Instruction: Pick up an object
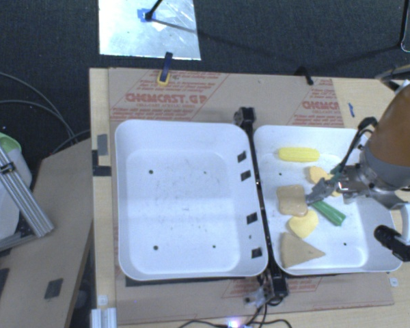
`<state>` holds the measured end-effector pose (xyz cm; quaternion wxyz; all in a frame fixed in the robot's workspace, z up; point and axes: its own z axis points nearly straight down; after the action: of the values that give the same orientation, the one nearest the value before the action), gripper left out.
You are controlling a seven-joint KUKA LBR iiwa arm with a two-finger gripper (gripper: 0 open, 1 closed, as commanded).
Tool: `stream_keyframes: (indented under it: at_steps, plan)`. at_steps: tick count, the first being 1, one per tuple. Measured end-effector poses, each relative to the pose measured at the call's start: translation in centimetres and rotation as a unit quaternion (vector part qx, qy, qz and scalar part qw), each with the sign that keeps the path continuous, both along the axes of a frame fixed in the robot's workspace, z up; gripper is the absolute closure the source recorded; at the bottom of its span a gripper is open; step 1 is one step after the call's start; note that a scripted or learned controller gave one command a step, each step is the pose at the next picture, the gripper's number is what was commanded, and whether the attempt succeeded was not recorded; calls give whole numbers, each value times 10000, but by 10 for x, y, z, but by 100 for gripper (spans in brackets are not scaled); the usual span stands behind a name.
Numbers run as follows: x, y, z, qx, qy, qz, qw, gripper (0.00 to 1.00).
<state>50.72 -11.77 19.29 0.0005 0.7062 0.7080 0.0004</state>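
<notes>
The right bin (355, 257) holds several food-like items: a yellow corn cob (298, 155) at the back, a tan toast slice (291, 201) in the middle, a green piece (328, 212) right of it, a yellow lemon-like piece (304, 225) below, and a pale wedge (299, 251) at the front. A small yellow piece (319, 175) lies behind the gripper. My gripper (317, 193) reaches in from the right, low over the bin between the toast slice and the green piece. Its fingertips point left at the toast's right edge.
The left bin (184, 203) sits beside the right one, split by a black divider (257, 197). Both rest on a cardboard sheet (191, 96). A metal frame (14, 183) stands at the far left, and the arm's orange band (403, 132) fills the right side.
</notes>
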Motion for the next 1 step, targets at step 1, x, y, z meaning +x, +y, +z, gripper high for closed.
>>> stream_keyframes:
  at_steps: [1]
  plan:
    - [20,23,-110,10,24,20,10000,0]
